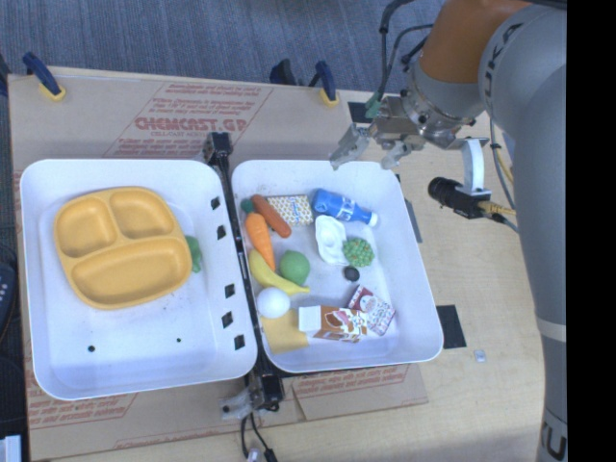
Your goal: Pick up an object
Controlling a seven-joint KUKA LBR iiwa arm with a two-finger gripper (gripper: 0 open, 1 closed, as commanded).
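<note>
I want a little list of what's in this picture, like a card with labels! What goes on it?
left bin: holds a yellow divided plate, with a green thing peeking out at its right edge
right bin: carrot, banana, white egg, blue bottle, green ball, small cartons
gripper: above the right bin's far edge, fingers spread, nothing between them
arm: grey with an orange band, coming in from the right
bench: brown cardboard under both bins
</note>
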